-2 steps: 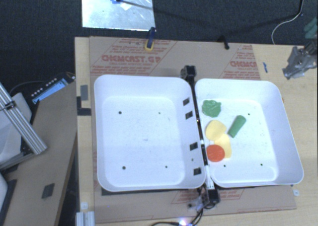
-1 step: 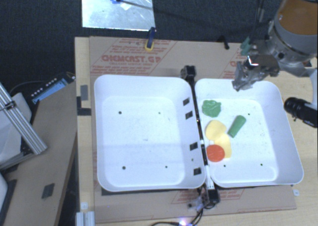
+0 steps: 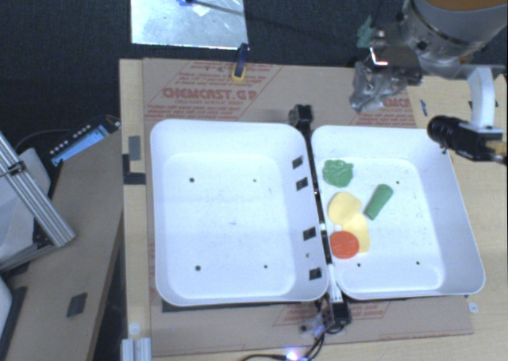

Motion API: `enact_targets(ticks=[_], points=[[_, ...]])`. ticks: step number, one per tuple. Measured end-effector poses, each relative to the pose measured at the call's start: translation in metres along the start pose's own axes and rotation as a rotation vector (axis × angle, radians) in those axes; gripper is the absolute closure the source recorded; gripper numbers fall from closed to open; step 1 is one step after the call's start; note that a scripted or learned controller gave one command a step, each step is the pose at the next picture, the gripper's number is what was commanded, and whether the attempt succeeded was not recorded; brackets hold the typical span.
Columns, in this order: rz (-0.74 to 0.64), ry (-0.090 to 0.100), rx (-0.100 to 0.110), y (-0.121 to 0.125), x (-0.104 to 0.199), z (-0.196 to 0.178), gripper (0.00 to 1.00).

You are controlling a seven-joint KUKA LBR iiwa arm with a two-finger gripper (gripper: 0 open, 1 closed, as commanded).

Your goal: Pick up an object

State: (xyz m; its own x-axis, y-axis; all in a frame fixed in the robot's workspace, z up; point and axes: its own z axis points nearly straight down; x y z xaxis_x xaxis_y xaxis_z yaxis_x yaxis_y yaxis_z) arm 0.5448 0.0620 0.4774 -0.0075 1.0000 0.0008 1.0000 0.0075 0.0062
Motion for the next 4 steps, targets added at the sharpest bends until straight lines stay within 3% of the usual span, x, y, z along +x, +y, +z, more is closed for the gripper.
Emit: enact_targets(ticks=[1, 2, 3, 4], points=[[0.000, 0.002, -0.003, 0.017, 0.038, -0.061, 1.00], [0.018, -0.003, 0.003, -0.031, -0.077, -0.059, 1.00], [0.012, -0.004, 0.001, 0.045, -0.145, -0.056, 1.00], [0.004, -0.001, 0.004, 0.011, -0.136, -0.058, 1.00]])
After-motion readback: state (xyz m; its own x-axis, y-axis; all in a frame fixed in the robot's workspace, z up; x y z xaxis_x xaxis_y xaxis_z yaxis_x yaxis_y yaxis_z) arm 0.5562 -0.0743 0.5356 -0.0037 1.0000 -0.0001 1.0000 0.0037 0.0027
